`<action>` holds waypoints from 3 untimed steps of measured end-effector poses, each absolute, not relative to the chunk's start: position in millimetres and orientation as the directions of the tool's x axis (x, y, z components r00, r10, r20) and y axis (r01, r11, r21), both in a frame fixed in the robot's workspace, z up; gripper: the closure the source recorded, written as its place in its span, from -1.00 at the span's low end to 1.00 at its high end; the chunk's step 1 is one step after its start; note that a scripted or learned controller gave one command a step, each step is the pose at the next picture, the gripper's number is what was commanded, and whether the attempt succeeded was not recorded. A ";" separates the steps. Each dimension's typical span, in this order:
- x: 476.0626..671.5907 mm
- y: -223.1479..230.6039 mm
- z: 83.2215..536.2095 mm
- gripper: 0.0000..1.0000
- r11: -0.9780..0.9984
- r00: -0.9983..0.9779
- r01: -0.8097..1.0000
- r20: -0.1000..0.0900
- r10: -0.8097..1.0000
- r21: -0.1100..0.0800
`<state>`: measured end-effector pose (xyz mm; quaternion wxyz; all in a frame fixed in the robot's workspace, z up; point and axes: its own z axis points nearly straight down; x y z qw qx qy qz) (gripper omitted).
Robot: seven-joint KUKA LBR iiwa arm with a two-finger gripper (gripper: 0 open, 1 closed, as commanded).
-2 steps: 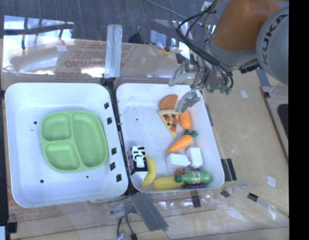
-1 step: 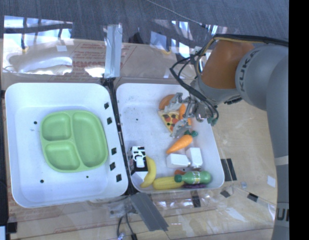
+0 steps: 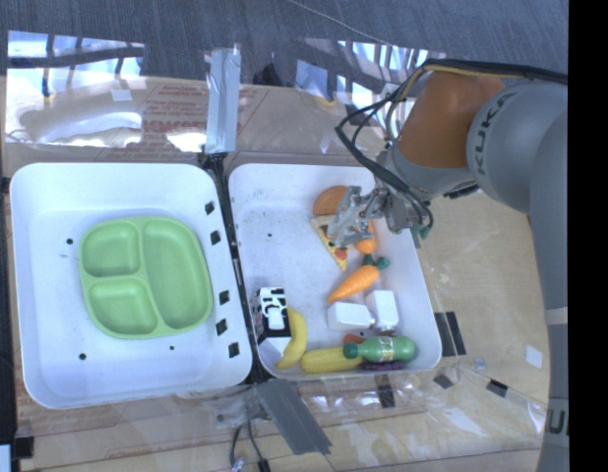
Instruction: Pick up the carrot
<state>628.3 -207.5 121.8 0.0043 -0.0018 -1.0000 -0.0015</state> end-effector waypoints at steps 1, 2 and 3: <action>628.4 -207.1 121.7 -1.00 1.000 -1.000 0.003 0.009 0.003 0.003; 629.1 -205.5 128.6 1.00 1.000 -1.000 -0.003 0.011 -0.003 0.004; 629.1 -205.2 128.5 -1.00 1.000 -1.000 -0.004 0.011 -0.004 0.004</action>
